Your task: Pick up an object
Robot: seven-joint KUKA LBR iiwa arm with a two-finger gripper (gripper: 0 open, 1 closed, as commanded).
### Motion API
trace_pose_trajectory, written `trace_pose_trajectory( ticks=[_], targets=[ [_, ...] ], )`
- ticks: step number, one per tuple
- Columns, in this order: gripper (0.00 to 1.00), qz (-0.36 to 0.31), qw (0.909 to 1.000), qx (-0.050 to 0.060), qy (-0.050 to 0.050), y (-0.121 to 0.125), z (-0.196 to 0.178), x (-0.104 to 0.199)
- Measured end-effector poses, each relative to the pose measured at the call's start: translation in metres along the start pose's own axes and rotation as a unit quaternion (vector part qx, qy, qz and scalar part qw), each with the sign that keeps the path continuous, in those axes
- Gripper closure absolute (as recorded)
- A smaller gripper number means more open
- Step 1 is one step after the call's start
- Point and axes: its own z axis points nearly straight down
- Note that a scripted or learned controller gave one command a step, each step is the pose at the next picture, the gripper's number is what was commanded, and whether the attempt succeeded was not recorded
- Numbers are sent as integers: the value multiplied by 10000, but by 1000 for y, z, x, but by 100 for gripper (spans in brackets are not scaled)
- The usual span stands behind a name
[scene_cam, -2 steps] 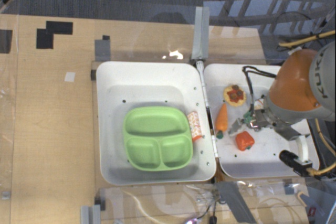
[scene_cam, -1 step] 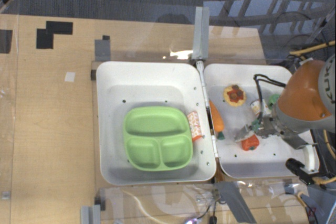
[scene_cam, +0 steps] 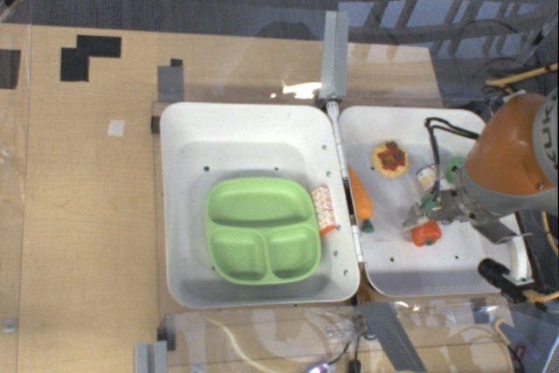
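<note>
1. Two shallow white bins sit side by side on the wooden bench: the left bin fills the middle of the frame and the right bin lies toward the right side.
2. A green divided plate rests in the lower middle of the left bin, with a small patterned packet just beside its right edge, near the wall between the bins.
3. In the right bin, a toy carrot lies along the left wall, orange body up and green tip down.
4. A small round pizza-like toy sits in the upper middle of the right bin.
5. A small red-orange object lies at the centre right of that bin.
6. The arm, grey with an orange band, enters from the right edge of the frame and reaches over the right bin.
7. The gripper is low over the bin, just above the red-orange object; how far its fingers are spread cannot be told, and nothing is visibly held between them.
8. A small pale object and a green piece sit near the wrist, too small to identify.
</note>
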Motion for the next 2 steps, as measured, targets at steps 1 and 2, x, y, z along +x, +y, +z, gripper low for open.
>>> trace_pose_trajectory(
  ticks=[1,2],
  targets=[
    [100,768,9970,87,-1,88,-98,41],
    [100,720,9974,89,-1,98,-138,61]
  ],
)
